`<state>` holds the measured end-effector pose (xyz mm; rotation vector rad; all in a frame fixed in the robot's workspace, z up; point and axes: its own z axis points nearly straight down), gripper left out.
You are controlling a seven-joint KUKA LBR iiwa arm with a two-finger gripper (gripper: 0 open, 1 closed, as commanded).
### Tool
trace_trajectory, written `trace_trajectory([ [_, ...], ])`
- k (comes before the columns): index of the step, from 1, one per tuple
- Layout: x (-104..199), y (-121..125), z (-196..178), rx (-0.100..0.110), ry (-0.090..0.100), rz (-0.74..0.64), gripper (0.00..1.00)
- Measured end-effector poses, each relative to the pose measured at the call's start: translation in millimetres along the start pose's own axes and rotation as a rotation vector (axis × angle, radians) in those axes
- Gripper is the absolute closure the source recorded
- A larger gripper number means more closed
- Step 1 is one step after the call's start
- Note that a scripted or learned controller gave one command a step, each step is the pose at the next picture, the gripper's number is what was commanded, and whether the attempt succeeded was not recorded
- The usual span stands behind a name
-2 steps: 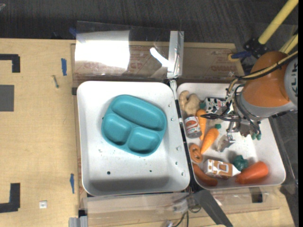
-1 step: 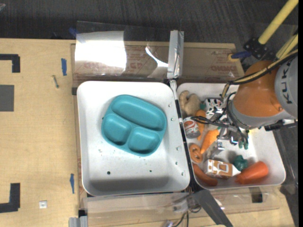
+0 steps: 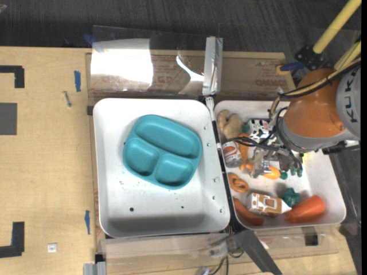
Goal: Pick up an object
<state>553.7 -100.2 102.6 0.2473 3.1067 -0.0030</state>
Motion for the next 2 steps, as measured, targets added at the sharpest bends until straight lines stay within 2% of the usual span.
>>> trace_trajectory([
  [1,-32,60,-87,-0.005,0.009,-0.094,1.0],
  [2,-75,67,-105,-0.004,0.014,-0.214,1.0],
])
